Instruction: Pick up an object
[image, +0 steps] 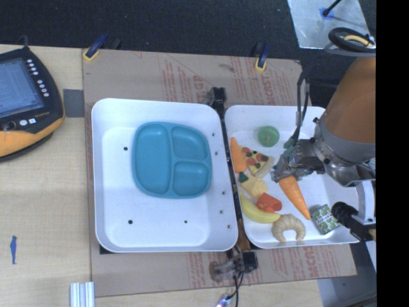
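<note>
Gripper (pixel 285 169) sits low in right bin (pixel 250 117), just above carrot (pixel 295 194) top; can't tell grip state. Blue tray (pixel 171 159) in left bin (pixel 105 171).

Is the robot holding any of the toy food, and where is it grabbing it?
Cannot tell. The gripper sits at the carrot's top end, but no hold shows.

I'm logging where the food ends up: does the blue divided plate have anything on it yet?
Empty. The blue divided plate lies flat in the left bin, all three compartments showing bare blue.
</note>
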Tool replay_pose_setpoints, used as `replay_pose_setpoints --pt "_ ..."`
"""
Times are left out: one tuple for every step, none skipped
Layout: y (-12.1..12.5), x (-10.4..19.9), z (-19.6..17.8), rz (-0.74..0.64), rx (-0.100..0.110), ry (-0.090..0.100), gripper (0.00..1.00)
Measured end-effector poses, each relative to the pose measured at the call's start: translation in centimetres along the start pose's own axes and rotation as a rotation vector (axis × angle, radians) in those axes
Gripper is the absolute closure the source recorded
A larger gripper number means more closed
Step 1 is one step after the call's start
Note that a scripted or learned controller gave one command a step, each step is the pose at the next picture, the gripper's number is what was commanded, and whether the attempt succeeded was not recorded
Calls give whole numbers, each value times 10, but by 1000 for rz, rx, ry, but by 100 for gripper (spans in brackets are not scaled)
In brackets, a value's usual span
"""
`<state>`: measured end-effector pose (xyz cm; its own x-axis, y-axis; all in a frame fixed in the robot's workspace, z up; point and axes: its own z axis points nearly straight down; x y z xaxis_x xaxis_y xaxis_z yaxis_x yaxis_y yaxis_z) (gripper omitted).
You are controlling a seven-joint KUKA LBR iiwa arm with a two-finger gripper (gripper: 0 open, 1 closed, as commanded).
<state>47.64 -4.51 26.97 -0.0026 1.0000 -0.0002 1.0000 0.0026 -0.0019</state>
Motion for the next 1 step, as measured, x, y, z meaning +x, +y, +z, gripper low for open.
replay_pose_setpoints --pt "0 11 2 -3 2 1 100"
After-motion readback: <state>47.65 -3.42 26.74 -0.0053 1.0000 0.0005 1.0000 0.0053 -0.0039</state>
